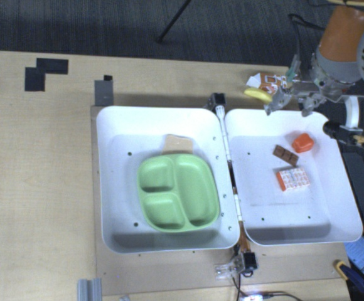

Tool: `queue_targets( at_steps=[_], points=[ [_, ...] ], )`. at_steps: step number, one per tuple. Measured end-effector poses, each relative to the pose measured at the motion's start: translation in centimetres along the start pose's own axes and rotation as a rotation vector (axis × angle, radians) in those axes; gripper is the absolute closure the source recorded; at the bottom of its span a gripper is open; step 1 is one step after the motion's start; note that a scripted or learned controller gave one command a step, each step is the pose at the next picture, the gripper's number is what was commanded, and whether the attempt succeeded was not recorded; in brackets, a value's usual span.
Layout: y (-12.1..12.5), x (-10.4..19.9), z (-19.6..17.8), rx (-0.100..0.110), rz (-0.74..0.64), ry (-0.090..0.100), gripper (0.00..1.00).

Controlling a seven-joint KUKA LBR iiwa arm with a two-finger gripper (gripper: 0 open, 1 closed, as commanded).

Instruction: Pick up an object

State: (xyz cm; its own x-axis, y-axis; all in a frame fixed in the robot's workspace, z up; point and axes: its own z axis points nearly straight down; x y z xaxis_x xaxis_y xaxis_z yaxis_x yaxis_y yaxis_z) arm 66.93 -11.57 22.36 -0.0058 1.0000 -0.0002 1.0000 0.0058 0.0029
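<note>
In the right bin (332, 221) lie an orange piece (303, 143), a small brown bar (285, 154) and a red-and-white patterned block (293, 179). My gripper (288, 108) hangs over that bin's far edge, above and behind the orange piece. Its two fingers stand apart, open, with nothing between them. Just left of the gripper, at the bin's back rim, sit a yellow banana-like piece (257, 94) and a white-and-orange packet (265, 80).
The left bin (113, 168) holds a green divided plate (177, 191) with a tan piece (178, 143) behind it. A black clip (218, 99) sits where the bins meet. Cables lie at the front edge (245, 265).
</note>
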Motion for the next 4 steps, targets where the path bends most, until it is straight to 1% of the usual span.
queue_targets(
  at_steps=[1,2,3,4],
  points=[
    [0.0,1.0,13.8,-0.002,-0.001,0.000,0.00],
    [0.2,1.1,12.6,-0.005,-0.004,0.000,1.00],
    [-0.9,-9.2,13.8,0.000,0.004,-0.003,1.00],
    [-0.7,-8.7,13.8,0.003,0.000,0.006,0.00]
  ],
)
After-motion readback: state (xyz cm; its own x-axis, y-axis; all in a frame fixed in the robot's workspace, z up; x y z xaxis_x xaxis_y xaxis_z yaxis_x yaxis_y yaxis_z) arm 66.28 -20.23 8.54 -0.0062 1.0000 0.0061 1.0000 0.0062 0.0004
